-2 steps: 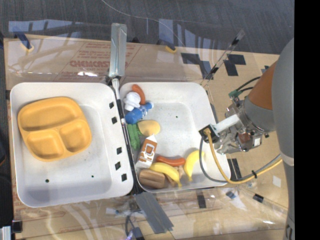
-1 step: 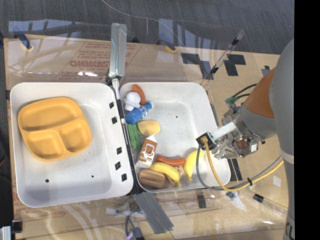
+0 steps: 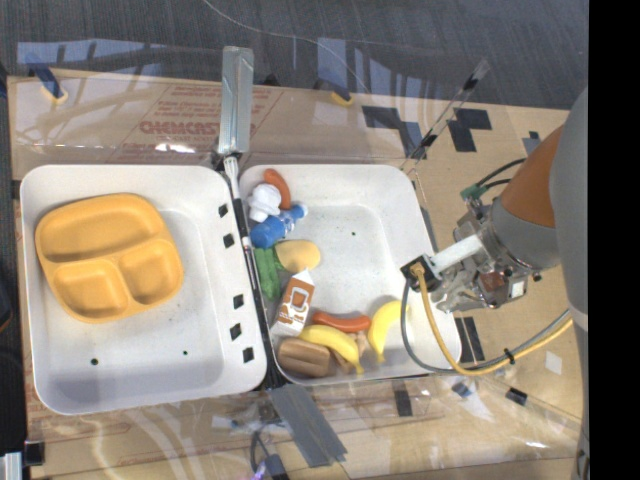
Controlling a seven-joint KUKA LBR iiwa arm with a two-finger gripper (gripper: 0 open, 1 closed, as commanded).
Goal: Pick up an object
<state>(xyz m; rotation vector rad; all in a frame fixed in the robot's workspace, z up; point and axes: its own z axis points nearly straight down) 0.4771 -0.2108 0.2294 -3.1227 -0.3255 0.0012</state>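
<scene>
Toys sit heaped in the bin left of the gripper; none lifted, pick not started. Gripper hangs at the bin's right rim, grip state unclear.

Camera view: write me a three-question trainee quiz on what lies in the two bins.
1. True or false: the orange divided tray lies in the left bin.
2. Which bin holds the bananas? A) left B) right
3. Fill in: the blue and white toy figure lies near the right bin's ____ wall, beside the divider.

Key: 1 true; 2 B; 3 left. The pincer sits over the right bin's right rim, away from the toys.
</scene>
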